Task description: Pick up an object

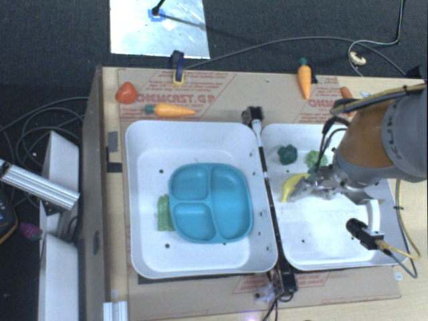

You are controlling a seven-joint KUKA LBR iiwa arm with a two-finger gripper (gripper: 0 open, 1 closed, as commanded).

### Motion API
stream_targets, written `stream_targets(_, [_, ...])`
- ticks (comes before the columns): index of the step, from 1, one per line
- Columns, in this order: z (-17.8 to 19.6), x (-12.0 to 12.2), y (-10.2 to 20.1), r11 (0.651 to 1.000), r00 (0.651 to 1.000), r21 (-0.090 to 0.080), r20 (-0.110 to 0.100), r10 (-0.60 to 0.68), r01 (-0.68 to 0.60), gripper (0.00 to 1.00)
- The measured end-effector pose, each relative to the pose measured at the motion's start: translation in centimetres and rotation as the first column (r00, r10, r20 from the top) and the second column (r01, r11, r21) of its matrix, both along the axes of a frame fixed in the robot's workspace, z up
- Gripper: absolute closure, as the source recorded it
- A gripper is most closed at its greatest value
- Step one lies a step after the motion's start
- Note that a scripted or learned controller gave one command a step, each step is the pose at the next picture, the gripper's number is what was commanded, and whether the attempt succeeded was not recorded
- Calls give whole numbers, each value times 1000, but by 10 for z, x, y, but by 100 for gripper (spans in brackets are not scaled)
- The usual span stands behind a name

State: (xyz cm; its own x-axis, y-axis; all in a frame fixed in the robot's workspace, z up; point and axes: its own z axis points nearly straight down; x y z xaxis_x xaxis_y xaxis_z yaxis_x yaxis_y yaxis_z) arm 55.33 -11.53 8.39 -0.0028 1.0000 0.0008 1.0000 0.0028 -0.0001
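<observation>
Reaching metal gripper beside curved yellow banana, smooth white bin

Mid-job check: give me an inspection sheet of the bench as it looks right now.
Surface: cardboard-covered bench bearing left bin and right bin.
Job's things: yellow banana, dark green piece and light green piece in right bin; blue divided plate and green strip in left bin.
Clutter: two carrots and tomato on the cardboard.
Grippers: gripper low beside the banana; grasp unclear.
Cables: black cables left of bench.
Surroundings: dark carpet, silver sheet.
</observation>
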Motion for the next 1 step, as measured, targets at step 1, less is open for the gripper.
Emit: stream_targets(1, [1, 60, 19, 1000, 1000, -1, 3, 1, -1, 0])
